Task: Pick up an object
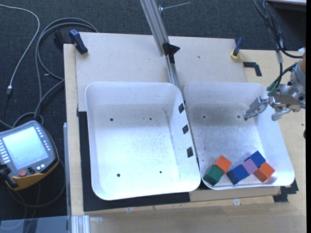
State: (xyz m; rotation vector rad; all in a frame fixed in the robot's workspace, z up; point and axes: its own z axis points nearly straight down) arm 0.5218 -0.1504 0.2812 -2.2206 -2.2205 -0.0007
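Several small blocks lie bunched in the near corner of the right bin: a green block, an orange block, a blue block, a purple block, a second blue block and a red-orange block. My gripper hangs over the bin's right side, well behind the blocks. It is open, its fingers spread apart with nothing between them.
The left bin sits beside the right one, with a slanted metal rail running to the gap between them. Cables hang at the upper right. A teach pendant lies off the bench on the left.
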